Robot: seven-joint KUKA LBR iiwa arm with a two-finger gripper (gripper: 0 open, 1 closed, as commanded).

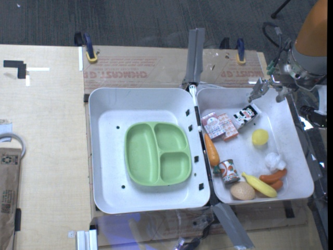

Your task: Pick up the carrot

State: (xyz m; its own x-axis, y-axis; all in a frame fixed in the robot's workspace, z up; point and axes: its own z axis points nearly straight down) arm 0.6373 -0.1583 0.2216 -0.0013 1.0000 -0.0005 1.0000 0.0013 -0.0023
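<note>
Left bin (pixel 104 139) holds a green divided plate (pixel 157 153) near its middle. Right bin (pixel 291 139), touching the left bin's right side, holds the toys. Arm's gripper (pixel 270 85) hangs over the right bin's far right corner, nothing between its fingers; wide or narrow, can't tell. Carrot (pixel 210 148) lies along the right bin's left wall, orange, tip toward the far side. Near the right bin's front edge: banana (pixel 260 185), bread roll (pixel 242 191), small can (pixel 228 171). Right bin's middle: yellow ball (pixel 260 137), pink packet (pixel 220 126).
</note>
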